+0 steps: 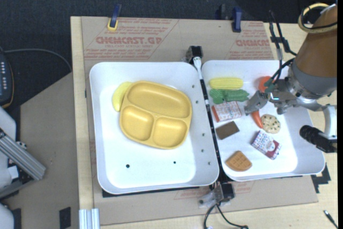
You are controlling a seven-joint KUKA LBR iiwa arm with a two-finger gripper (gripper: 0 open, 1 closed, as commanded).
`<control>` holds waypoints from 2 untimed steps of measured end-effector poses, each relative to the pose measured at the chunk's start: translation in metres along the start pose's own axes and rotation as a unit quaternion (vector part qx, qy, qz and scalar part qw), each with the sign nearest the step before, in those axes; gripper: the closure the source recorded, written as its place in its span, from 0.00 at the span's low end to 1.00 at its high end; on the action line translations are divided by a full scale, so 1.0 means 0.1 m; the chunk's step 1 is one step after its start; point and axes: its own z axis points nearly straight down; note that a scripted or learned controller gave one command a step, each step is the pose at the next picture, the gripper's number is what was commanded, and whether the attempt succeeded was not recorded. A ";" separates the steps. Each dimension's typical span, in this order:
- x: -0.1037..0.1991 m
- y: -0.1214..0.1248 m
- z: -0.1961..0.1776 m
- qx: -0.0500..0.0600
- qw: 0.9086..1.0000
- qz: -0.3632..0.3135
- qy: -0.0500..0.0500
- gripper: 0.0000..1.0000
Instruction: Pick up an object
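Camera view: small toy foods spread across the right bin (305, 161), kept apart for single picks: corn (225, 83), cookie (271, 124), waffle (238, 161). Yellow tray (155, 113) alone in the left bin (107, 131). Gripper (266, 104) low above the cookie, open or closed impossible to tell.

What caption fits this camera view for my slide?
End effector hovers above right white bin of toy foods; yellow divided plastic plate fills left bin.
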 end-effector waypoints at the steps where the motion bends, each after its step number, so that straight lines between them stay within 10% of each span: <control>1: 0.00 0.02 -0.04 -0.004 1.000 -0.001 -0.001 0.00; 2: -0.04 0.04 0.41 -0.001 1.000 -0.001 0.000 0.00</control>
